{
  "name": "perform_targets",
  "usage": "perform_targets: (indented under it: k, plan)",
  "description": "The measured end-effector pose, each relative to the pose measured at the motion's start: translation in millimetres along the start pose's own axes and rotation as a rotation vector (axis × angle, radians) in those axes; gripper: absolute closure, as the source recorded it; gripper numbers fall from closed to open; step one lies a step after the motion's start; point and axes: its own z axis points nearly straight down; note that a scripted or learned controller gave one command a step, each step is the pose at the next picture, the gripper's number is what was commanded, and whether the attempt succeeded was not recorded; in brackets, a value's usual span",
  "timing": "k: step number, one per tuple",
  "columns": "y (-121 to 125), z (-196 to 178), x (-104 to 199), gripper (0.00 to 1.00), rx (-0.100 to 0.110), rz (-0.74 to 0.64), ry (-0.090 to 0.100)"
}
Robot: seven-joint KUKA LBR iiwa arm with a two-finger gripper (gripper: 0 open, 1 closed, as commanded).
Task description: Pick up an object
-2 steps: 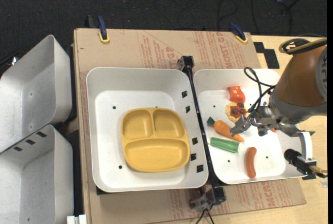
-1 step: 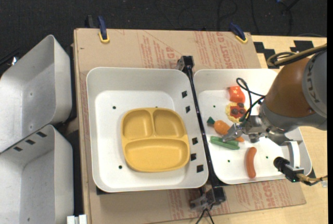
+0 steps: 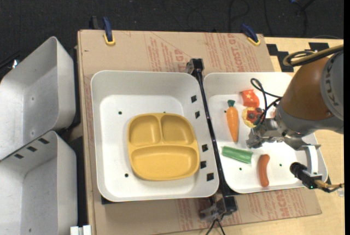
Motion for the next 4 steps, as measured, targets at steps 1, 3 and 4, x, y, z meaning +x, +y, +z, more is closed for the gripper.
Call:
perform_targets:
  k: [1, 3, 4]
  plan:
    - [4.6, -60.9, -5.3, 1.00, -0.005, -0.005, -0.002]
    - [10.6, -175.5, -12.0, 1.00, -0.006, -0.005, -0.003]
    - [12.3, -177.1, 42.7, 1.00, 0.000, -0.010, 0.001]
